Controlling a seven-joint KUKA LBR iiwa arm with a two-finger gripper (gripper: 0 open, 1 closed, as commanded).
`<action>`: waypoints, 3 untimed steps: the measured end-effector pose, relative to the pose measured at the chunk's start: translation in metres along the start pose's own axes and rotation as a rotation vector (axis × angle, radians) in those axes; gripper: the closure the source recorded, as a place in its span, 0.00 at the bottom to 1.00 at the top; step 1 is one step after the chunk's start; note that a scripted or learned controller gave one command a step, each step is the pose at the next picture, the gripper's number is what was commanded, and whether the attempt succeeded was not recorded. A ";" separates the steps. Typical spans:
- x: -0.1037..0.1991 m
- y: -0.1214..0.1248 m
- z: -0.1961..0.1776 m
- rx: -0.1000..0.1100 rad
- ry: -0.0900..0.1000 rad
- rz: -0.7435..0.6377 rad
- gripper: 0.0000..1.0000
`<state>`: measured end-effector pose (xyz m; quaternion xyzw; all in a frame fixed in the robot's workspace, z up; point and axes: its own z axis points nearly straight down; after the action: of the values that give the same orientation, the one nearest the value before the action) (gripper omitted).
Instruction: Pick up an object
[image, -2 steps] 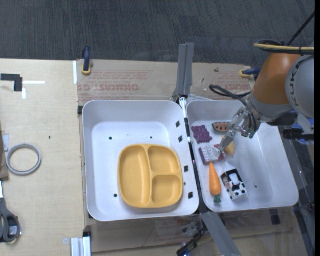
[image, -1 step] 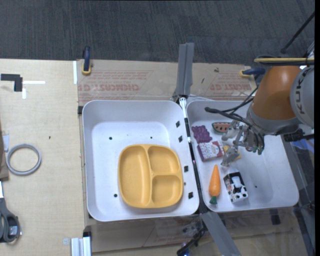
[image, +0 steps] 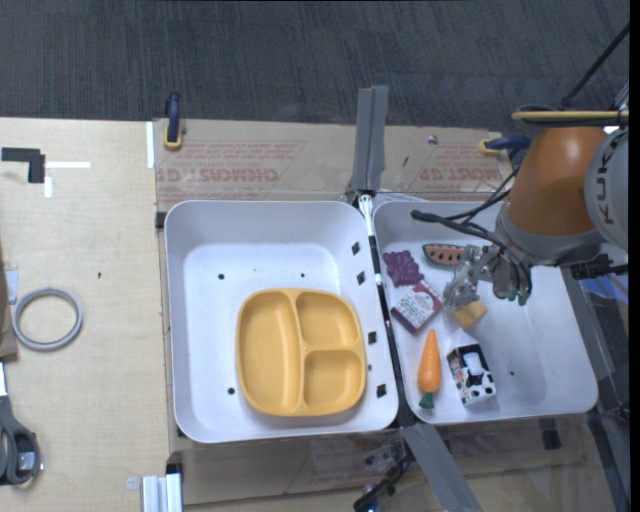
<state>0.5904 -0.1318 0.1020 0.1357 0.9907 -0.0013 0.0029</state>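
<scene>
Nearest the lower edge, in the right bin (image: 560, 385), lie a black-and-white toy cow (image: 471, 375) and an orange carrot (image: 429, 366). Beyond them sits a tan block (image: 469, 314), just under the jaws (image: 466, 283); whether they are open or closed I cannot tell. A pink packet (image: 416, 305), purple grapes (image: 402, 265) and a watermelon slice (image: 441, 253) lie farther back. Across in the left bin (image: 200, 330) rests a yellow divided plate (image: 300, 351).

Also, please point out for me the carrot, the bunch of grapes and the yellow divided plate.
carrot (image: 429, 364): camera view, middle of its orange body.
bunch of grapes (image: 402, 266): camera view, centre of the purple cluster.
yellow divided plate (image: 264, 350): camera view, floor of its large left compartment.
</scene>
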 end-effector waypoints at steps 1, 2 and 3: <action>-0.030 0.094 -0.091 -0.001 0.002 0.271 1.00; -0.030 0.094 -0.091 -0.001 0.002 0.272 0.00; -0.026 0.012 0.004 -0.001 -0.005 0.160 0.00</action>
<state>0.6192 -0.1272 0.0977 0.2142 0.9768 -0.0007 0.0054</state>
